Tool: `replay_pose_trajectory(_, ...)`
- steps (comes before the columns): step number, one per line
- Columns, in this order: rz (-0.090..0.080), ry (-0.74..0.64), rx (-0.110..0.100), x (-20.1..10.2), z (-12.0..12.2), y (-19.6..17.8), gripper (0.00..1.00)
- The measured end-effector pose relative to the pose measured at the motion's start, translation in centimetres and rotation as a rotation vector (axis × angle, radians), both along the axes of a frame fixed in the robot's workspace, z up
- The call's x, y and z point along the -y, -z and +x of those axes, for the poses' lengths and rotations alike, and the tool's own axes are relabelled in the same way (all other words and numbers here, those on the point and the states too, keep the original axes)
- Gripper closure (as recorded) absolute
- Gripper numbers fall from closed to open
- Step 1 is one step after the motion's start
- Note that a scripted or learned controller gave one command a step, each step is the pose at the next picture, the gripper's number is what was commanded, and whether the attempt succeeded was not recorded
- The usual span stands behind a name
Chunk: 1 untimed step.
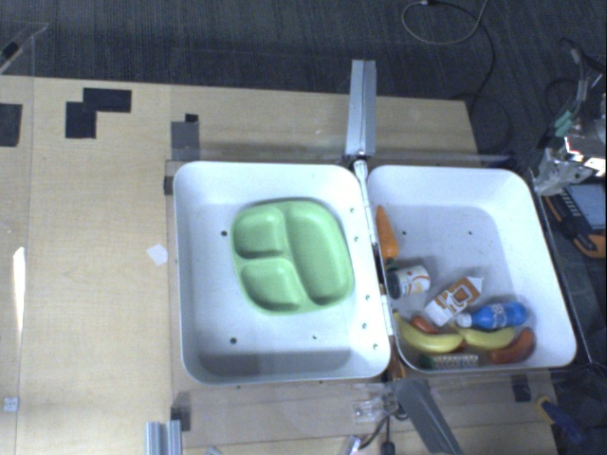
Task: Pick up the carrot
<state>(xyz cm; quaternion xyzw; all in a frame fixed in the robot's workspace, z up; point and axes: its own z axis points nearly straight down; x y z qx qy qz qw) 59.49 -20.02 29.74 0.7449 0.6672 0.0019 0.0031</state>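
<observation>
Your carrot [384,232] lies tight against the right bin's [531,207] left wall, just above a small can [411,280]. A finger may jam on that wall (little clearance there). The hand's state I cannot tell.

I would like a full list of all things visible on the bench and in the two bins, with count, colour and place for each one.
left bin: one, white, left of the divider
divided plate: one, green, three compartments, middle of the left bin
right bin: one, white, right of the divider
carrot: one, orange, against the left wall of the right bin
small can: one, white and orange, just below the carrot
carton: one, white and brown, near the front of the right bin
bottle: one, blue, right of the carton
bananas: two, yellow, along the front wall of the right bin
tape marks: several, black, on the bench at upper left
</observation>
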Motion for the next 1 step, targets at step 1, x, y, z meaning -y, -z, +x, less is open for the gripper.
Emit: replay_pose_trajectory(1,-0.001,-0.006,0.006,-0.14,0.2,-1.17,1.0)
